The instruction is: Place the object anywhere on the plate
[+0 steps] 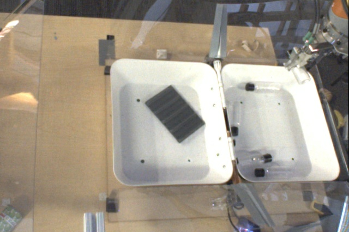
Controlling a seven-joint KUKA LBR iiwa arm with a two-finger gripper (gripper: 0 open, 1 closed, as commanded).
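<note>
A dark grey ridged plate (175, 113) lies at a slant in the middle of the left bin (125, 171). Several clear tubes with black caps lie in the right bin (322, 171): one near the far wall (260, 86), one along the left wall (234, 119), and two at the near edge (262, 159) (267, 172). My gripper (299, 60) hangs over the far right corner of the right bin, above its rim and well away from the plate. A pale, clear shape just below it is too blurred to identify.
A grey metal post (218, 29) stands behind the seam between the two bins. Small black blocks (109, 51) (112, 204) sit on the wooden bench at the left bin's far and near corners. Clear sheeting covers the bench's left side.
</note>
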